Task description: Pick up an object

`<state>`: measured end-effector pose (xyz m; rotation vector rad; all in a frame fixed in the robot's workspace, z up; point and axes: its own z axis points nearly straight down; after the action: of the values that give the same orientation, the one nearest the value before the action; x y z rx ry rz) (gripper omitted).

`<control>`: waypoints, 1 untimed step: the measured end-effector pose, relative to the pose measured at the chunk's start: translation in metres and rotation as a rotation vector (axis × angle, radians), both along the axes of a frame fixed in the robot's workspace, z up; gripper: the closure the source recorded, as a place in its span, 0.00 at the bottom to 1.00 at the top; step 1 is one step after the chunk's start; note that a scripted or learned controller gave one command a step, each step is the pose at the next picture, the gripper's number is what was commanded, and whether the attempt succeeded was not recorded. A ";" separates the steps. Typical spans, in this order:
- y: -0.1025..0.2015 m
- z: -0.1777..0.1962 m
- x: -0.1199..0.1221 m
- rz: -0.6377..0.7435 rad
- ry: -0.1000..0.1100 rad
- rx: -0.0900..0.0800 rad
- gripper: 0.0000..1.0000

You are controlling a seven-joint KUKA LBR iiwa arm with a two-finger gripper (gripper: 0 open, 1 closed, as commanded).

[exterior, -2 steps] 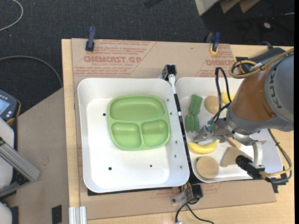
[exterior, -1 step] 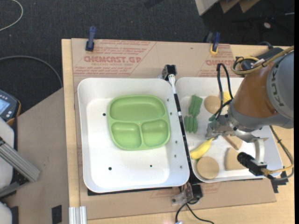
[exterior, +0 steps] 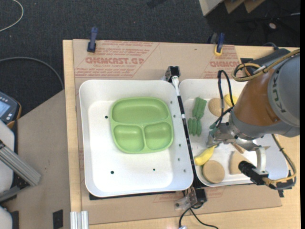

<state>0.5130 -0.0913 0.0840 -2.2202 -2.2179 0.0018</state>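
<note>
Your gripper (exterior: pixel 215 136) sat low in the right bin (exterior: pixel 188 87), just above the yellow banana (exterior: pixel 205 155), but you could not tell from this angle how the tool was set. The banana lay near the bin's left wall, beside a tan round cookie (exterior: pixel 213 171) and below the green beans (exterior: pixel 196 116). In the left bin (exterior: pixel 88 128) rested a green divided plate (exterior: pixel 141 124).

A robotics lab: a protective-paper-covered desk (exterior: pixel 143 56) fixed with blue and yellow clamps (exterior: pixel 92 39), loose black cables (exterior: pixel 19 61) across dark carpet (exterior: pixel 71 8), aluminium framing (exterior: pixel 19 166) at the desk's left edge.
</note>
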 end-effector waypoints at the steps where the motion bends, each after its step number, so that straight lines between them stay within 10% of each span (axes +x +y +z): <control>1: 0.073 0.107 -0.009 0.010 -0.013 0.001 1.00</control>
<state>0.5039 -0.0185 0.1908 -2.2154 -2.2349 -0.0139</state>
